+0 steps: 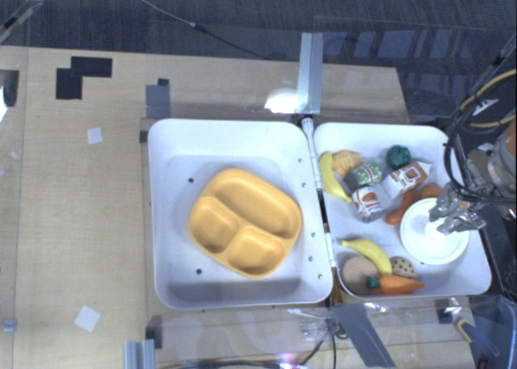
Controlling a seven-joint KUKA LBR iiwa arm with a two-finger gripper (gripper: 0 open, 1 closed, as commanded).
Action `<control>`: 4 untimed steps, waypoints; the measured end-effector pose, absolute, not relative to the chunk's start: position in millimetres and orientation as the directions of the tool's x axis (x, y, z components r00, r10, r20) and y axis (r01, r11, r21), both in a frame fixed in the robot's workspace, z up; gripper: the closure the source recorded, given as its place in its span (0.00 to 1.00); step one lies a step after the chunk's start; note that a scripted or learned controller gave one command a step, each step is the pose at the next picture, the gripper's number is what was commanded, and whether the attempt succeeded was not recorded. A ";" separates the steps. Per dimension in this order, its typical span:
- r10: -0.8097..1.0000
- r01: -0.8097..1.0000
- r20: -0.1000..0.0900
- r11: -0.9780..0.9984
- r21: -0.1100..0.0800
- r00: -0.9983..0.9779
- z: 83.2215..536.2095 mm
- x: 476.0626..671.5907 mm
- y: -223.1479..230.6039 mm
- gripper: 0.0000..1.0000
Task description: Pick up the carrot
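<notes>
White bins sit side by side on the wooden bench; left bin (161, 222) holds a yellow three-compartment plate (245, 220), right bin (477, 278) holds the clutter. Grey arm (489, 169) enters from the right, wrist over the right bin's outer side. Gripper (454, 218) hangs above a small white plate (428, 236), fingers pointing down; from this angle I cannot tell whether they are apart or together, and nothing is visibly between them. Carrot (396, 283) lies at the bin's near edge, orange body, green top (371, 283) pointing left, resting on a tan round dish (355, 272) and just beside a banana (367, 251) and a small speckled cookie (402, 266). Judgement: approach step, grasp not yet made; gripper is near but offset from the carrot, toward the bin's far-right side. Next move calls for a shift toward the near edge and left, jaws aligned across the carrot's narrow width, then descent clear of banana and cookie.
</notes>
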State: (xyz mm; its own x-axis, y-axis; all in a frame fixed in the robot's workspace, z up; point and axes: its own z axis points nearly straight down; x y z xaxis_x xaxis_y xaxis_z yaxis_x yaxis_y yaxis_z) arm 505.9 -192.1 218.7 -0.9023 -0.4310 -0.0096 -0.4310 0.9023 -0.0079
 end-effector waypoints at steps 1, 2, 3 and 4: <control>-0.663 -0.663 -0.013 0.748 -0.017 -0.748 95.1 501.7 -197.5 1.00; -0.590 -0.590 -0.011 0.807 -0.011 -0.807 167.7 534.3 -179.8 1.00; -0.583 -0.583 -0.004 0.812 0.001 -0.812 98.5 494.1 -144.4 1.00; -0.614 -0.614 -0.011 0.789 -0.015 -0.789 201.3 499.6 -176.9 1.00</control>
State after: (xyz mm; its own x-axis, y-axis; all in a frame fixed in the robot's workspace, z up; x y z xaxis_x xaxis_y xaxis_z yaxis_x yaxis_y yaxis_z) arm 499.6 -176.9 201.3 -0.7891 -0.6142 -0.0107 -0.6140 0.7892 -0.0149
